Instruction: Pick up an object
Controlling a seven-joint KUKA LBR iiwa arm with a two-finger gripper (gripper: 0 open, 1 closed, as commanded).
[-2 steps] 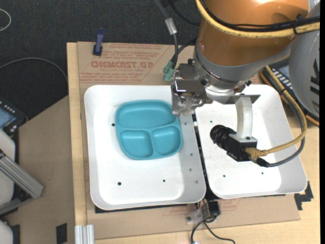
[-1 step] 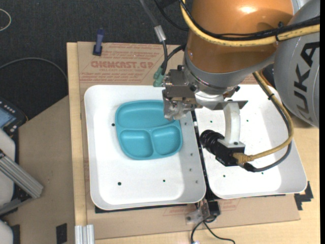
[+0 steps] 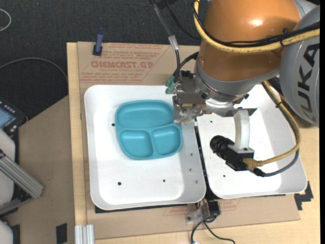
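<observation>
Two white bins: left bin (image 3: 101, 177), right bin (image 3: 277, 179), edges touching at centre. Brown board (image 3: 127, 62) beneath both, printed red lettering. Blue clip (image 3: 98, 42) at board's far left corner. Dark floor (image 3: 40, 24) surrounding; thin cable (image 3: 30, 62) lying on it.

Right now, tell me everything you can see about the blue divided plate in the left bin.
The blue divided plate is teal, smooth and matte, plastic by its look, with rounded corners and a raised rim. Ridges split it into three wells: one wide well across the far side and two smaller ones nearer the camera. It lies flat and right side up on the floor of the left bin, in the far right part, turned slightly askew. Its wells hold nothing. The arm's wrist hardware overlaps its far right corner.
</observation>
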